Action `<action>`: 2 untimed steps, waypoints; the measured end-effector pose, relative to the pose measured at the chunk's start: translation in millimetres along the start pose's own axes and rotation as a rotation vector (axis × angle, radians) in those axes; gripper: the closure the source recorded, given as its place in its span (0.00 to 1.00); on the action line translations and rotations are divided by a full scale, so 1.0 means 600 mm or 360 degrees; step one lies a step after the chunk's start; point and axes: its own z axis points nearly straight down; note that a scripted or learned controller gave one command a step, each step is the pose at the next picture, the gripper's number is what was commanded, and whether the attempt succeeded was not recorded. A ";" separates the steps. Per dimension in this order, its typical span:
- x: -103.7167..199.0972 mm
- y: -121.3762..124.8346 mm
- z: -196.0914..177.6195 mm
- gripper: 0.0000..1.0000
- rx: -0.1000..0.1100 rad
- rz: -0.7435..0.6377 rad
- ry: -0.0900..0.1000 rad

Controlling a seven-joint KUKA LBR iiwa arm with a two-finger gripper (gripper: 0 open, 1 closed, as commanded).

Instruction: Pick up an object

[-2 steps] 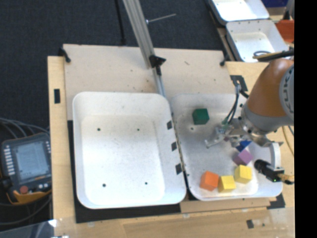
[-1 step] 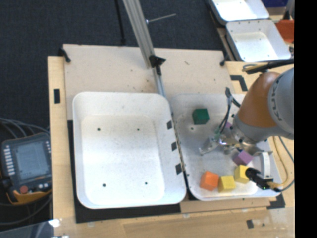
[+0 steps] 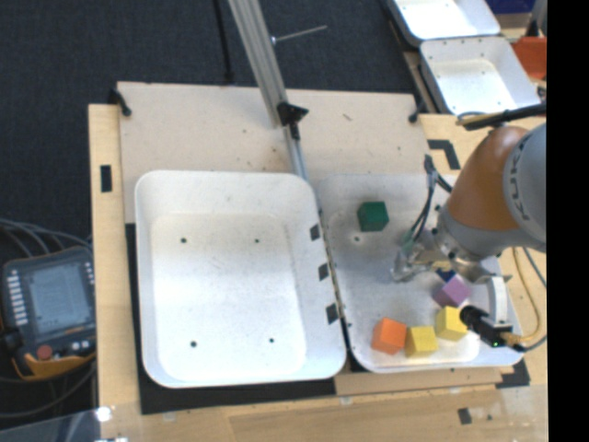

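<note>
In the right bin: gripper, finger state cannot be told; purple block set diamond-wise, no long axis; green cube apart

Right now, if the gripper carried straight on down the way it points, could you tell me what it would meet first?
Most likely the bare floor of the right bin. The gripper points down beside the purple block, well short of the green cube; depth is hard to judge from above.
</note>
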 end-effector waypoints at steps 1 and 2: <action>0.006 0.000 -0.105 1.00 -0.0005 -0.0019 -0.0002; 0.003 0.004 -0.196 1.00 -0.0006 -0.0020 -0.0003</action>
